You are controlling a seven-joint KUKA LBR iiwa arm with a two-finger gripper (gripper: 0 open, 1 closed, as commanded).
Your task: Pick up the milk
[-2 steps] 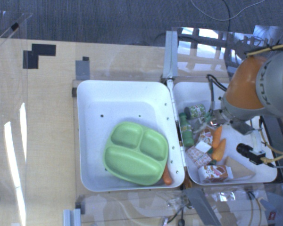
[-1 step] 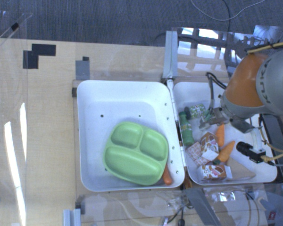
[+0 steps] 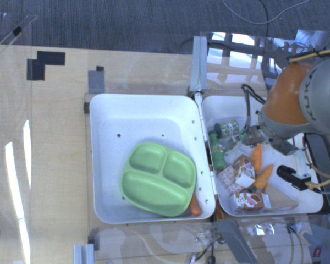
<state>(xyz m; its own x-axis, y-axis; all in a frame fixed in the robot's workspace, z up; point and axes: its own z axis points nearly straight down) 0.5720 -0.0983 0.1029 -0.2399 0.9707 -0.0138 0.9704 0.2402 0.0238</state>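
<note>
Two cartons [image 3: 243, 172], perhaps milk, and two carrots [image 3: 262, 177] share right bin [image 3: 313, 205].

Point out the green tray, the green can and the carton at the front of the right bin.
green tray [image 3: 158, 179], camera view, middle ridge.
green can [image 3: 229, 128], camera view, its side.
carton [image 3: 249, 200], camera view, printed top face.

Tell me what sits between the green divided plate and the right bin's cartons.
In the camera view, the two bins' adjoining walls and a green bottle separate the green plate from the cartons.
</note>
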